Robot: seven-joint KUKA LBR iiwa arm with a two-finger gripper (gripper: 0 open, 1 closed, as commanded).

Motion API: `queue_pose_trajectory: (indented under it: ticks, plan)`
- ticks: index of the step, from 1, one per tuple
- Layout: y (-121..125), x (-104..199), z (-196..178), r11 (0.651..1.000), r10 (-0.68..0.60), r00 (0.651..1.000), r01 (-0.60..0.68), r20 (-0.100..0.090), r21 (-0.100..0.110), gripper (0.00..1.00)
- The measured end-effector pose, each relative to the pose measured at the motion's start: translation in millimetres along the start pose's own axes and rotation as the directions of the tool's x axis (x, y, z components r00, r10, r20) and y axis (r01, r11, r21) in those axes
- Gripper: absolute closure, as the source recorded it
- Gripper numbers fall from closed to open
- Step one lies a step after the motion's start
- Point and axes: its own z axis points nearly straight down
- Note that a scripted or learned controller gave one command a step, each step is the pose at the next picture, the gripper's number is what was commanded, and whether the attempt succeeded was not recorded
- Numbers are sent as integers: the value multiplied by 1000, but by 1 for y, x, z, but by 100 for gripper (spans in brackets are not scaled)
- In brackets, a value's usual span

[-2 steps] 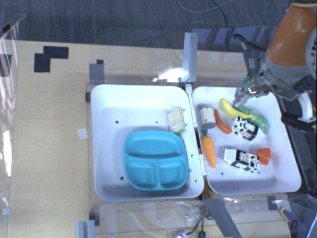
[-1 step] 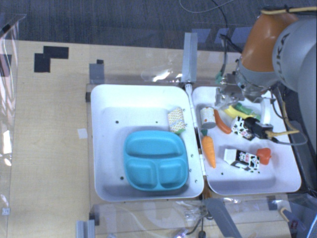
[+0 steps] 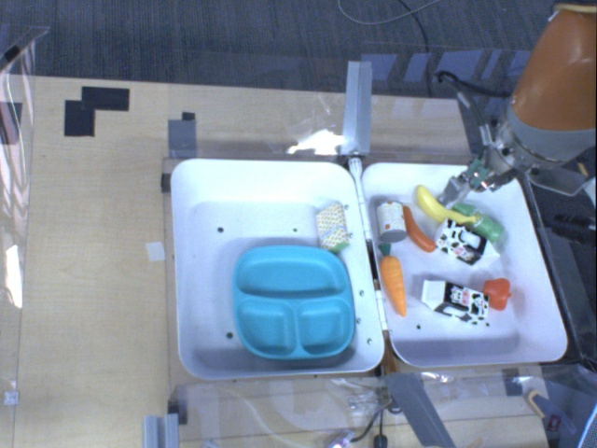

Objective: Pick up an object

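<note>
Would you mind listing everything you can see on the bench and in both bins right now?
white bins: 2, white, side by side on the bench
divided tray: 1, light blue, left bin, near front
patterned pouch: 1, cream with speckles, left bin, by the right wall
carrot: 1, orange, right bin, left side
can: 1, grey, right bin, rear left
banana: 1, yellow, right bin, rear
cow-patterned toys: 2, black and white, right bin, centre and front
cable: 1, dark, on the floor behind the bench
gripper: 1, grey, over the banana
arm: 1, grey with orange band, upper right
</note>
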Motion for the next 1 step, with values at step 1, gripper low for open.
queue_pose_trajectory:
  ticks: [1]
  plan:
    - [79,-26,56,944,331,944,-331,-1,3,100]
